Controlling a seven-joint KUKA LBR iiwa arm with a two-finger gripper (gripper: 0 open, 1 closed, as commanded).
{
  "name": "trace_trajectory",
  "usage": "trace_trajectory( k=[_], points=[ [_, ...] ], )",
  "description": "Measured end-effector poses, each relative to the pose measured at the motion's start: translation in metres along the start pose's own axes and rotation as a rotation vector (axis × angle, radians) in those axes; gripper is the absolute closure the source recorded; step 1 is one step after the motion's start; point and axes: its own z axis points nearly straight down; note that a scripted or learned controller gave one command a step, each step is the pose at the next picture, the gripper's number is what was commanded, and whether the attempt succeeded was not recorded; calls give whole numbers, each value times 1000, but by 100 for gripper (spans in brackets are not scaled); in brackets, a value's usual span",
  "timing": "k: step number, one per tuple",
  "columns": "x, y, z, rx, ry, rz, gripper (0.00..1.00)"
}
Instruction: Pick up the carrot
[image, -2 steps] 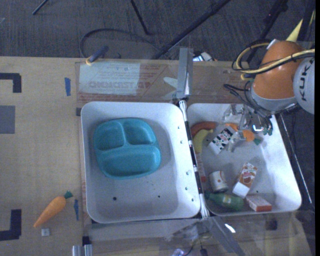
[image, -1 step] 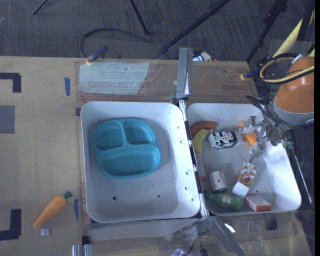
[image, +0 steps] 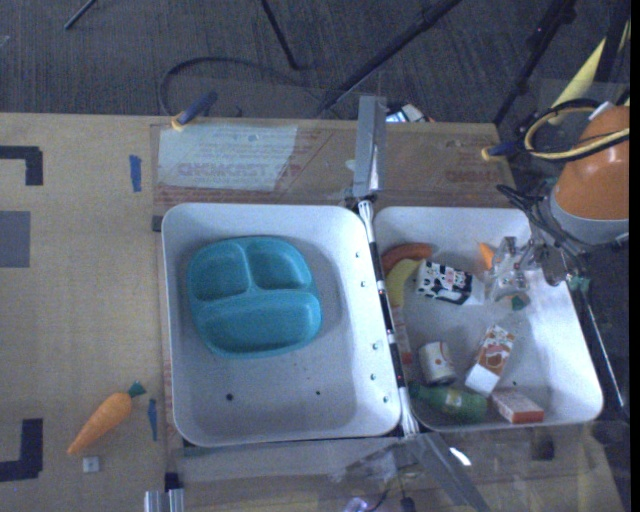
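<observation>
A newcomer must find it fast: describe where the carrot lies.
Start at the left bin holding the blue tray. Move off its lower left corner onto the wooden bench. The carrot lies there alone, orange and tapered with a green top, outside both bins.

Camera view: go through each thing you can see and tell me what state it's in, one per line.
carrot: lying on the bench, outside both bins, left of the left bin.
teal plate: flat in the left bin, compartments bare.
green bottle: on its side in the right bin.
cow-print carton: lying down.
gripper: over the right bin, far from the carrot.
</observation>
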Motion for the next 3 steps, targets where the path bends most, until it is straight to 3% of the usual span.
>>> trace_trajectory(
  k=[1, 2, 3],
  points=[
    [47, 50, 10, 2, 8, 346, 100],
    [136, 100, -101, 3, 13, 421, 100],
    [107, 150, -130, 0, 8, 117, 100]
  ],
)
